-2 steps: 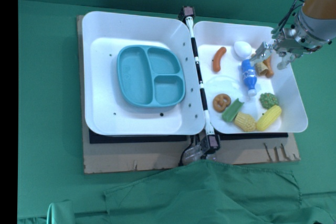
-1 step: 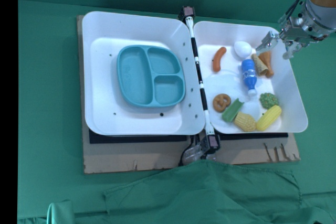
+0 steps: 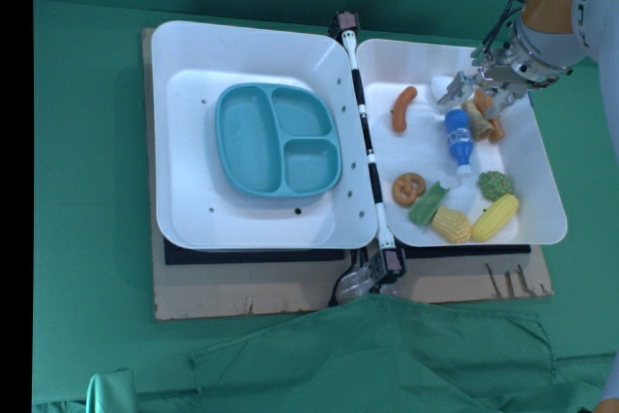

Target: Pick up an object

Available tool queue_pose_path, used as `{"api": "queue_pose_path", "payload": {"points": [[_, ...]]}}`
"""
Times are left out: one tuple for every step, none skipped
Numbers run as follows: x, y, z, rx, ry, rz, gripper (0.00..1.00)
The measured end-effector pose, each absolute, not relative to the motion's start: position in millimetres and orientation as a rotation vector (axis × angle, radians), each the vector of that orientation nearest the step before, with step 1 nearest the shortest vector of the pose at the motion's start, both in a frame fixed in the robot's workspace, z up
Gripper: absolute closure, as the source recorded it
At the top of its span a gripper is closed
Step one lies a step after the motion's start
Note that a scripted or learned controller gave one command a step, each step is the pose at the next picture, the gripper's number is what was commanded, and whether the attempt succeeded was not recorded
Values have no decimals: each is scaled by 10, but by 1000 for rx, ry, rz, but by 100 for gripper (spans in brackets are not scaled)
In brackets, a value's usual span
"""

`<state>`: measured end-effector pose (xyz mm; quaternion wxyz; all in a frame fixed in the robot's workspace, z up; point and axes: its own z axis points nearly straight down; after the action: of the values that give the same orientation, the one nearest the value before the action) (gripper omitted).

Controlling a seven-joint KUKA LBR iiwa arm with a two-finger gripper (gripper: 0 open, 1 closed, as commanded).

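A blue bottle is seen lying in the right bin, near a sausage and broccoli. The gripper is positioned just above it; jaw state cannot be determined.

A teal divided plate with three compartments lies flat in the middle of the left white bin; a black and white bar runs between the two bins; below them lies a brown cardboard sheet on the green cloth; folded green fabric lies in front.
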<state>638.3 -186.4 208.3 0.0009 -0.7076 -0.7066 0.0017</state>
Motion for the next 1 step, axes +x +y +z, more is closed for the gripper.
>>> {"api": "queue_pose_path", "payload": {"points": [[6399, -1886, 2284, -2236, -2224, -4, 100]]}}
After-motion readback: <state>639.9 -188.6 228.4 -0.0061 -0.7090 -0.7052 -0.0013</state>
